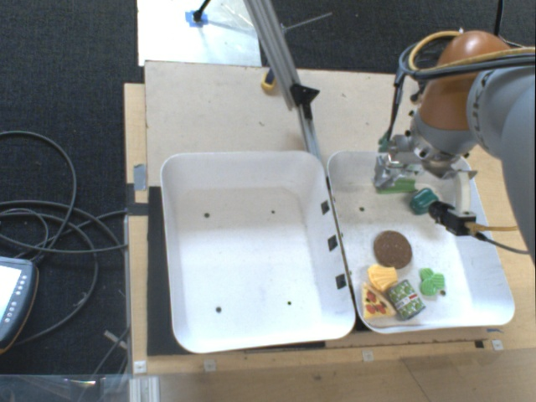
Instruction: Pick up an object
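We see the gripper (390, 177) low at the right bin's (494, 304) far end, just beside a teal block (422, 199); whether its jaws are apart we cannot tell. The block (probably light, rigid plastic) suits a pinch across its short sides.

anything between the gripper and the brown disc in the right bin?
No objects. In the camera view, bare white floor of the right bin separates the gripper from the brown disc. The teal piece sits off to the side.

brown disc (392, 249), yellow wedge (382, 276), green can (406, 299)
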You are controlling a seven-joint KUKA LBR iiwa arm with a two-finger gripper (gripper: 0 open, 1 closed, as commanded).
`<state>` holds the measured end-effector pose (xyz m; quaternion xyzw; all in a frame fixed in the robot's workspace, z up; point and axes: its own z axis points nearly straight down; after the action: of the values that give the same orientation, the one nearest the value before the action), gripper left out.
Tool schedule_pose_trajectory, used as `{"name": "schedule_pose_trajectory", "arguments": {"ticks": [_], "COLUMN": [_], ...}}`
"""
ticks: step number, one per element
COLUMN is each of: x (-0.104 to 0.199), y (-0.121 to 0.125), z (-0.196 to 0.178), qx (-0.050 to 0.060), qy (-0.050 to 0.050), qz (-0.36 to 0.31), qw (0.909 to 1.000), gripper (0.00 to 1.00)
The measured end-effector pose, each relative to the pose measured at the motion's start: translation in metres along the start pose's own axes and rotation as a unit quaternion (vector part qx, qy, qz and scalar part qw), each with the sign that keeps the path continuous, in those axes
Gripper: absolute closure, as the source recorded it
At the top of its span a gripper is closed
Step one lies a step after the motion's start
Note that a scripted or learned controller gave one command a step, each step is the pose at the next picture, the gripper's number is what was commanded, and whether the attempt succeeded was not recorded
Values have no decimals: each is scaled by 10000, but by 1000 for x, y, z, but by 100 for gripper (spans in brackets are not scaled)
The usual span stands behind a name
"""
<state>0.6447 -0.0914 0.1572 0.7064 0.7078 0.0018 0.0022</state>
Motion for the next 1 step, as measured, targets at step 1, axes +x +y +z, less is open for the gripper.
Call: {"name": "schedule_pose_trajectory", "arguments": {"ticks": [1], "x": [-3], "y": [12], "z": [-53], "qx": [-14], "qy": [-4], "qz": [-13], "qw": [10000], "gripper": [100]}}
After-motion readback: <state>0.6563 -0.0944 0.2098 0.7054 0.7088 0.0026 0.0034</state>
